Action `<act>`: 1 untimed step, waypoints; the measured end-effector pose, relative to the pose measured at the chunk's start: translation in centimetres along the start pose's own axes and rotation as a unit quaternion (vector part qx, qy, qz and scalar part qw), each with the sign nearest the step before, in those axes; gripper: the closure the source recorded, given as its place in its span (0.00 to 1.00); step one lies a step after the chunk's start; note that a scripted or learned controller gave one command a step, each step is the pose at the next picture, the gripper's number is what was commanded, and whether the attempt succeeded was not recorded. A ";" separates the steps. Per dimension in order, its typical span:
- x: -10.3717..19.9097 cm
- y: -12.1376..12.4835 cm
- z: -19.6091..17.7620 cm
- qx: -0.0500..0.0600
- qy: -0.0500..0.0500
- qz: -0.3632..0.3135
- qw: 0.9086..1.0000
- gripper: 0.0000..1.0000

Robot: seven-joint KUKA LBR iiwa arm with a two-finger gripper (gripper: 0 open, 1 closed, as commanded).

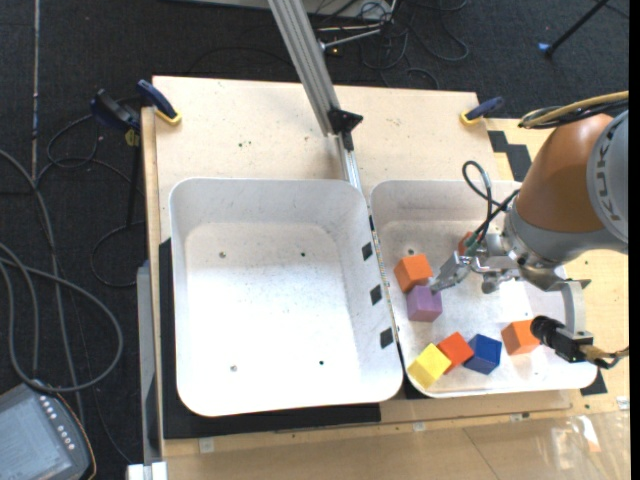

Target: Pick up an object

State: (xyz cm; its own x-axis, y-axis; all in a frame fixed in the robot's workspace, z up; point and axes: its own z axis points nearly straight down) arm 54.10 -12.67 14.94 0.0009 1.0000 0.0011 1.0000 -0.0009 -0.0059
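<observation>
My gripper [469,279] hangs over the middle of the right bin [440,200], below the grey wrist with its orange band. Its two fingers stand apart, so it is open, and nothing shows between them. The left fingertip [446,276] is just right of an orange block [413,270] and above a purple block [424,304]. Along the bin's near side lie a yellow block [430,365], an orange-red block [456,348], a blue block [484,353] and another orange block [520,336].
The left bin [190,218] lies beside the right one, and their walls meet near the middle. A slanted metal pole [305,48] ends at the bench's back. Blue-and-yellow clamps [158,103] hold the back corners. Cables hang beside the wrist.
</observation>
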 end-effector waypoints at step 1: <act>0.0 0.6 2.9 -0.010 -0.002 -0.002 1.000 0.00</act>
State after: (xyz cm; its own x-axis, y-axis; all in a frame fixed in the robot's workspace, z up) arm 54.64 -12.70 12.04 -0.0026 1.0000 -0.0019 0.9999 0.0027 0.0149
